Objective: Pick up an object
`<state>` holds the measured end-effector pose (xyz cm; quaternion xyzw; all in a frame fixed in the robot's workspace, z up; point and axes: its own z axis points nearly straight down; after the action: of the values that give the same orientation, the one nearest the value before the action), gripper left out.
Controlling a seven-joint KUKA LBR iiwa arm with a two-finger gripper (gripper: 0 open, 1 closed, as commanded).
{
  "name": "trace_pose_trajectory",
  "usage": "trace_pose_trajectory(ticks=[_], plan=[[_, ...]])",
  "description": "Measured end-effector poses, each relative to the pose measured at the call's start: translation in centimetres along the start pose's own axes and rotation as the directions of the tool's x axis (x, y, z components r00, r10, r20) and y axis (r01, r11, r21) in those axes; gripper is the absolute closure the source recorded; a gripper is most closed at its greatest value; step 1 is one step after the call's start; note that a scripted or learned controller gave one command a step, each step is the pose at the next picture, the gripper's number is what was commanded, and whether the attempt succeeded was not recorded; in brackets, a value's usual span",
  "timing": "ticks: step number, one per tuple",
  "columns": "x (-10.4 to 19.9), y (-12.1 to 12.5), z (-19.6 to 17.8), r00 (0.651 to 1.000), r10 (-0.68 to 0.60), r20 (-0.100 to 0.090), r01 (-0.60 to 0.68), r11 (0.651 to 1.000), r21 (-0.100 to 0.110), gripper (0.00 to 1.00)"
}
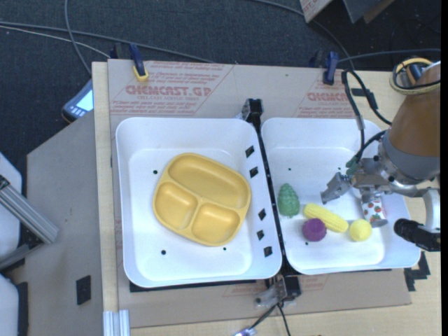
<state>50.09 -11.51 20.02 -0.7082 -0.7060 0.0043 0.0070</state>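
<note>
On the surface (175,93) sit 2 white bins: the left bin (133,187) holds a yellow divided plate (201,199), and the right bin (308,145) holds a green toy (288,199), a purple ball (314,229), a yellow corn cob (326,218), a yellow lemon (360,230) and a small red-and-white packet (374,210). The hand (350,191) hangs low over the right bin, its 2 fingers spread apart with nothing between them. The corn cob lies just below and between the fingers, the packet beside the right finger, the green toy further left.
</note>
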Motion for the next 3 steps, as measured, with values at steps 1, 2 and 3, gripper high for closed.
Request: trace_pose_trajectory(ticks=[1,2,3], plan=[[0.0,0.3,-0.6,1.0,-0.003,0.002,0.003,1.0,-0.014,0.0],[-0.3,0.9,5.4,1.0,-0.003,0.001,0.003,1.0,-0.008,0.0],[-0.6,1.1,11.7,1.0,-0.003,0.001,0.003,1.0,-0.008,0.0]])
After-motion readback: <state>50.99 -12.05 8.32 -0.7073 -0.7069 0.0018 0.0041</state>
